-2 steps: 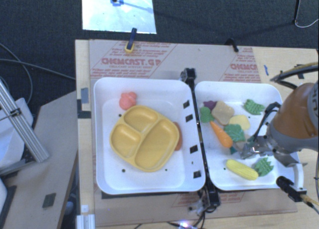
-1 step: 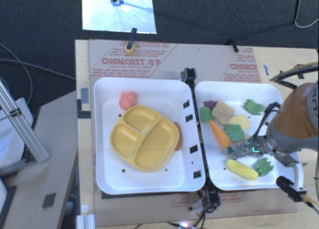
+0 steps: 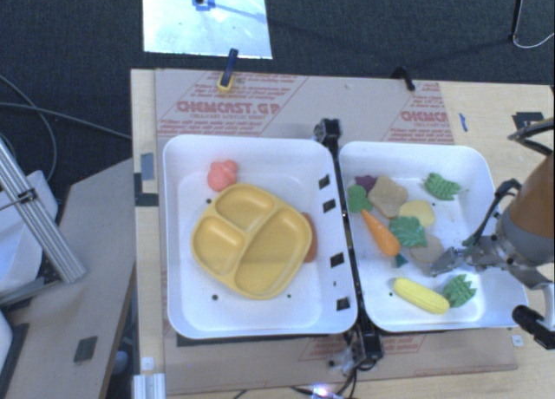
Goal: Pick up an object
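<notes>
The step in hand is judged to be the approach: the gripper [image 3: 453, 258] is seen low over the right bin [image 3: 475, 161], near its right side, w/ nothing visibly held between its fingers. Whether the fingers are apart or together can't be told at this res. No object is lifted yet.

Candidates are all found in the right bin: a corn cob [image 3: 421, 295] near the front wall, a small green leafy piece [image 3: 460, 289] just beside it and just below the gripper, a tan flat piece [image 3: 426, 251] touching or nearly touching the tip, a carrot [image 3: 379, 231], a yellow round piece [image 3: 418, 212] and another green piece [image 3: 441, 186] toward the back.

Next move, as judged: one target is to be settled on, prob. the tan piece or the leafy one, and the tip centred over it before descent.

Room is tight. The items mid-bin are packed close, so neighbours may be nudged. The front and right walls lie near the gripper. More open floor is seen at the bin's back right corner. The left bin [image 3: 186, 302] is taken up by a yellow divided plate [image 3: 251, 239] and a pink piece [image 3: 222, 173].
</notes>
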